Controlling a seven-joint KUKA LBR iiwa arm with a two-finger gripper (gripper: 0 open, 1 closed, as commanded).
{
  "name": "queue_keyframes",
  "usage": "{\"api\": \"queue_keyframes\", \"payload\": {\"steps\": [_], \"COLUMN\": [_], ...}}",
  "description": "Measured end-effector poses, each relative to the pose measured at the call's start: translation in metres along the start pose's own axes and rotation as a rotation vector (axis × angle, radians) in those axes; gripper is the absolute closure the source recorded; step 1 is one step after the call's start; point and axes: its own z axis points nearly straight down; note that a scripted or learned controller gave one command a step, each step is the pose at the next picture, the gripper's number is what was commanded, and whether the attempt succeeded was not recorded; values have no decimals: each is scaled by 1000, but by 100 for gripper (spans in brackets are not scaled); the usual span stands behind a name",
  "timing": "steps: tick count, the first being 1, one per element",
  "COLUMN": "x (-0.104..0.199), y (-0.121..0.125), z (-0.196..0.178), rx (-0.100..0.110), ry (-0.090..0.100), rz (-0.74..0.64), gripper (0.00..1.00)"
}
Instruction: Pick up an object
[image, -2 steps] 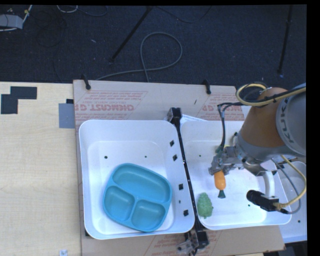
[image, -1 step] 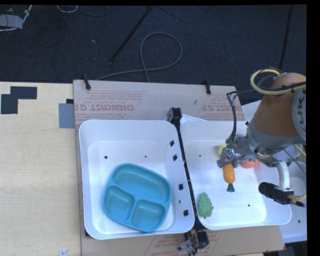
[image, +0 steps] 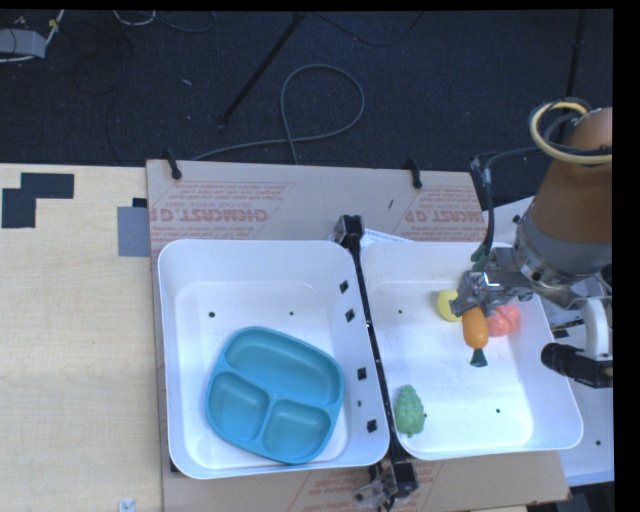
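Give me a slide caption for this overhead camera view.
Pincer over right bin above an orange toy; blue tray in left bin.

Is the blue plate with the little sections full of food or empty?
Empty. The blue plate lies flat in the left bin, and all three of its sections show only bare blue.

Dark carpet (image: 420, 90), pale wooden bench (image: 70, 350)
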Motion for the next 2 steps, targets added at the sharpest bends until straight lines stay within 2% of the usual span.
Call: {"api": "queue_keyframes", "payload": {"steps": [2], "x": [95], "y": [22], "z": [-2], "rx": [5], "ry": [1], "rz": [-2], "gripper": [100]}}
